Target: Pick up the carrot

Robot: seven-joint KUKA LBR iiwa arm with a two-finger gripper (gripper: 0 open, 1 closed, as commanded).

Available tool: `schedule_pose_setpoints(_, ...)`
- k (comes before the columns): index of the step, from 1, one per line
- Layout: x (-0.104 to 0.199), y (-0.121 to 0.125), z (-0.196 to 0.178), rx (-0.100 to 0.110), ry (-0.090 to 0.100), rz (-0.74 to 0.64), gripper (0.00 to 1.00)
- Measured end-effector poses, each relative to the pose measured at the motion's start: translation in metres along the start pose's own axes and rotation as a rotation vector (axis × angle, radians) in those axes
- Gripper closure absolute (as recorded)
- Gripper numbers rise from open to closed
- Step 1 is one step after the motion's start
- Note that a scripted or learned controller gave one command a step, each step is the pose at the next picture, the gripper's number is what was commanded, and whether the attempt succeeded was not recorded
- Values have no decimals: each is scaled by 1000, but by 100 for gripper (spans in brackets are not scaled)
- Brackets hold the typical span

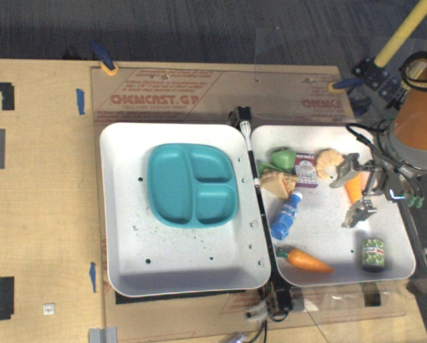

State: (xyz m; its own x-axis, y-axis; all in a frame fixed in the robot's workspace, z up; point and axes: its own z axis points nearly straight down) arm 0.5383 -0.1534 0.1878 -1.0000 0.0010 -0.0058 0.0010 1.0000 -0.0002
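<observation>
Your claw (pixel 356 191) hangs over the right bin (pixel 399 263), fingers spread wide, an orange piece (pixel 353 189) between them — whether they touch it, you can't tell. The carrot (pixel 307 260) lies well apart at the bin's near edge. The left bin (pixel 120 213) carries a teal divided plate (pixel 192 184). Tan tabletop (pixel 34 191), dark floor (pixel 199 13) beyond.

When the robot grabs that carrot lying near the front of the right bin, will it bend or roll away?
The carrot looks like a hard, smooth toy, so it probably stays stiff. Its round, tapered body lies flat on the right bin floor, so a nudge might roll it in a curve. The glossy skin could slip in the jaws of the gripper.
</observation>
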Motion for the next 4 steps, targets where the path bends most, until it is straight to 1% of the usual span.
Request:
schedule_pose_setpoints(1, -40, -70, 72, 1, 0, 249, 0)
schedule_pose_setpoints(2, -82, -67, 101, -2, -3, 483, 0)
schedule_pose_setpoints(3, -86, -68, 86, 1, -16, 481, 100)
schedule_pose_setpoints(4, -100, -29, 43, 0, -7, 543, 100)
